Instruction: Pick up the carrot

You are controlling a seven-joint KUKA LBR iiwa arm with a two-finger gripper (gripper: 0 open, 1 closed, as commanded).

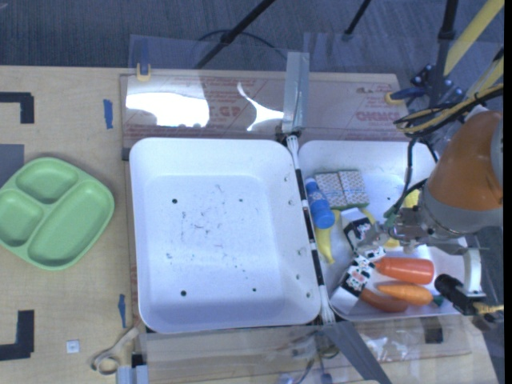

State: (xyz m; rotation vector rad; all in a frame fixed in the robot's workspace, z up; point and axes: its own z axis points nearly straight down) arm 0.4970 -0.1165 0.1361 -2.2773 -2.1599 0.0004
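Observation:
The carrot (406,293), orange with a small green end on its right, lies flat near the front edge of the right bin (376,154). Just behind it, and touching it, lies a thicker orange-red oblong thing (405,270). My gripper (364,250) hangs low over the bin's middle, left of and slightly behind the carrot, with the grey wrist and orange band rising to the right. Its tips are mixed up with small black-and-white pieces, so their spacing is unclear. Nothing is visibly held.
A blue bottle (318,202), a yellow banana-like thing (326,234) and two checkered pads (342,187) lie in the right bin's left and back parts. A brown piece (374,301) sits left of the carrot. The left bin (160,166) adjoins. A green divided plate (54,211) rests at far left.

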